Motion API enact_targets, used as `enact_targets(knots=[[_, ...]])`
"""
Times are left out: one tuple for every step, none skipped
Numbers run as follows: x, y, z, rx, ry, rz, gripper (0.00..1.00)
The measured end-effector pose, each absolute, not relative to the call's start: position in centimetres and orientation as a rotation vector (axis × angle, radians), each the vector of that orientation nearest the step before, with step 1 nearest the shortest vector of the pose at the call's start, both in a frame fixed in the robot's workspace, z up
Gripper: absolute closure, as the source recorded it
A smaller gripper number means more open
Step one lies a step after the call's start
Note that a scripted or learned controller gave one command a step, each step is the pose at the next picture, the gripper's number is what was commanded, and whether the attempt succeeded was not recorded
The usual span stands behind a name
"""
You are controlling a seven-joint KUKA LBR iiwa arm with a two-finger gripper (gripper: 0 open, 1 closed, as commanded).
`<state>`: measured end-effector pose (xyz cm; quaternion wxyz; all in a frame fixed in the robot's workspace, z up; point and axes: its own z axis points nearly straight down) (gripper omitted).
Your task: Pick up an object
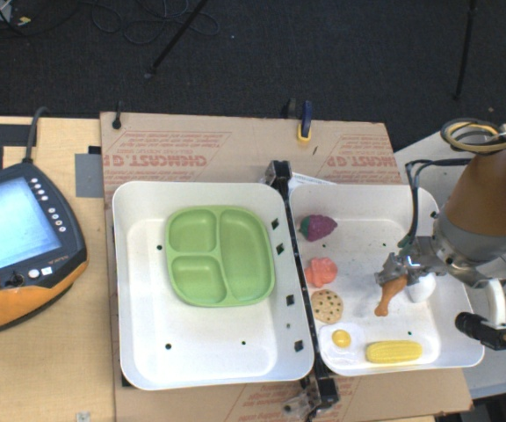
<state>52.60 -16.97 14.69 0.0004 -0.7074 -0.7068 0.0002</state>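
Jaws grip an orange carrot [386, 296], arm [477, 205] upright.

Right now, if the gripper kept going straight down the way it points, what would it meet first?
Most likely the orange carrot-like toy directly beneath the gripper, then the right bin's floor; depth is unclear.

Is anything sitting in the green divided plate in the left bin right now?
No. The green divided plate shows three bare compartments; the toy foods lie in the right bin.
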Motion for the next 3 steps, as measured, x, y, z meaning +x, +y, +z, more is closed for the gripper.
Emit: enact_targets(knots=[[52.5, -17.5, 18.9, -2.222, -2.221, 0.000, 1.00], [52.5, -17.7, 22.9, -2.222, -2.221, 0.000, 1.00], [54.2, -13.3, 23.2, -2.217, -2.223, 0.001, 1.00]])
